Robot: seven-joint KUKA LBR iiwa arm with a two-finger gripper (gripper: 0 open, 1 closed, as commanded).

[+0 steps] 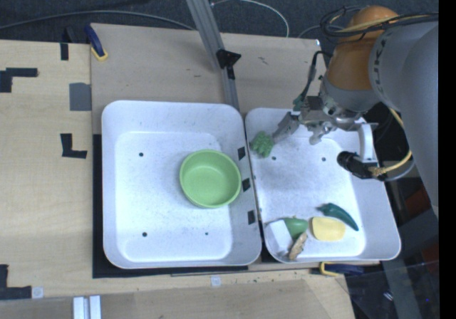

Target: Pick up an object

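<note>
From where I stand, the gripper [308, 124] hangs over the far end of the right bin [370, 189]. Whether it is released or clenched, I cannot tell. A small green broccoli-like piece [262, 144] lies just beside it, toward the divider between bins. A yellow piece [328, 228] and a dark green pepper [340, 215] sit at the bin's near end. The left bin holds a green bowl [209, 179]. The likely risk is that the green piece, close to the wall, gets nudged aside rather than caught.

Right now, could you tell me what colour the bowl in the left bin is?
Light green bowl, seen in the camera view.
</note>
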